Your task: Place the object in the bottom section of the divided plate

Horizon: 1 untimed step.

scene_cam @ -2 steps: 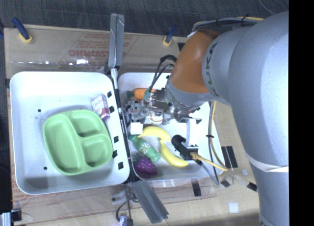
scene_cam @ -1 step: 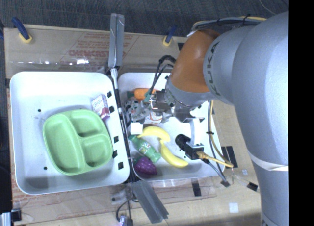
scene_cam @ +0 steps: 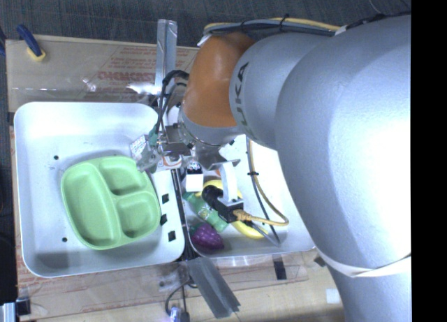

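Camera view, looking down at a slant on two white bins side by side. The grey arm (scene_cam: 335,139) reaches in from the right and covers much of the right bin (scene_cam: 297,242). Its gripper (scene_cam: 162,147) hangs over the wall between the bins, just past the upper right edge of the green divided plate (scene_cam: 84,205). The plate lies flat in the left bin (scene_cam: 35,125).

I cannot tell whether the gripper is apart or closed. A small pale shiny item (scene_cam: 142,150) sits right at its tip, above the plate's rim. I take this to be the object, though I cannot confirm it is gripped.

In the right bin, below the wrist, lie a purple grape bunch (scene_cam: 207,237), a banana (scene_cam: 244,228) and a green item (scene_cam: 204,209).

The plate has one large section on its left and two smaller ones on its right. I judge the target to be the lower right one.

To do this step well, I would carry the item down the frame until it is squarely over that section. I would clear the ridge between the small sections, lower close to the plate, then release.
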Each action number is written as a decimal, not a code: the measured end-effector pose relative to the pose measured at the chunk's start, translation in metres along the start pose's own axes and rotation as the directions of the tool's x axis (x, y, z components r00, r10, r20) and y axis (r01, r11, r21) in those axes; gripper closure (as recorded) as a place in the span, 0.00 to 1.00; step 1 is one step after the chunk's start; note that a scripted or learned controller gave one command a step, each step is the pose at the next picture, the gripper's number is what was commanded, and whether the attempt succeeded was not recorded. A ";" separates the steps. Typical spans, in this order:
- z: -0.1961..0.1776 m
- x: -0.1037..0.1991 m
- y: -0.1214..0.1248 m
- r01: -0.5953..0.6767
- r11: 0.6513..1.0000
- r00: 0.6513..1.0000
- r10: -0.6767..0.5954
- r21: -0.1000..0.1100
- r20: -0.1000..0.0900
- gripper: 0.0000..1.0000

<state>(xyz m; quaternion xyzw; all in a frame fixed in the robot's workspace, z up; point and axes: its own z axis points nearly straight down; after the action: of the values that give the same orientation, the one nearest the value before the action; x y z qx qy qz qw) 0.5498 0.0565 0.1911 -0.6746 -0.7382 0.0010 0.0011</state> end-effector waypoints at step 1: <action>-0.028 0.079 -0.029 -0.027 1.000 1.000 0.027 0.000 0.000 1.00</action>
<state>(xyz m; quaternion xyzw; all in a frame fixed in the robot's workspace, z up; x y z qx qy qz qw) 0.5138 0.1325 0.2191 -0.6844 -0.7291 0.0010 0.0009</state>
